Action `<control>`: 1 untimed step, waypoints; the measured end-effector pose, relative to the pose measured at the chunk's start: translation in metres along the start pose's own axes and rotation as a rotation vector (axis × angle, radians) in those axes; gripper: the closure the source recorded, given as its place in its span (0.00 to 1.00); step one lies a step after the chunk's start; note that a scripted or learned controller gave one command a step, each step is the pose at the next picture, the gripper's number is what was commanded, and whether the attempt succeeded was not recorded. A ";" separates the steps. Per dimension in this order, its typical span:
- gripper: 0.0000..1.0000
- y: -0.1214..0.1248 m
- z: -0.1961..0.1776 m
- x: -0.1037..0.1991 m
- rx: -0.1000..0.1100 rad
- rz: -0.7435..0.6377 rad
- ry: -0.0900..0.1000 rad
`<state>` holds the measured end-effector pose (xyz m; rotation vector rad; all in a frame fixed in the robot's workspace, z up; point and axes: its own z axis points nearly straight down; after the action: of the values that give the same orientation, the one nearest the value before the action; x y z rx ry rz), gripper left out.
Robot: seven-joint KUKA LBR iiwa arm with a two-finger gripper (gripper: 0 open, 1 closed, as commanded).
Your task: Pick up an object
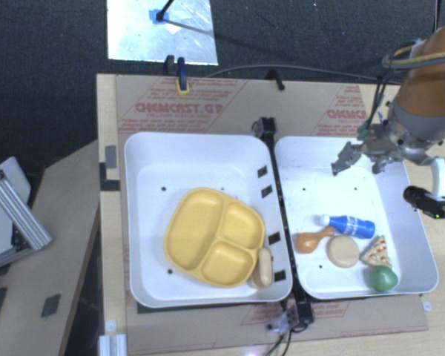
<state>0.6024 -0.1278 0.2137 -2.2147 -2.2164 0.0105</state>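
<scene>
1. Your targets sit in a cluster in the right bin (411,221), below the claw (362,156) and toward the front rim: a blue bottle (350,226), an orange drumstick-shaped toy (311,239), a round tan piece (343,251), a pizza slice (375,251) and a green ball (383,278).
2. Choose the blue bottle; it lies nearest the claw with bare floor on its far side. Close across its narrow width.
3. Avoid the tan piece touching the drumstick and slice; they would likely shift together.
4. The claw hangs above the bin's far half, apparently spread, pinching nothing; the arm enters from its right.
</scene>
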 end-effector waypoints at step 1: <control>0.00 0.003 -0.007 0.000 -0.012 -0.002 -0.002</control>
<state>0.6050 -0.1277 0.2208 -2.2189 -2.2256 -0.0010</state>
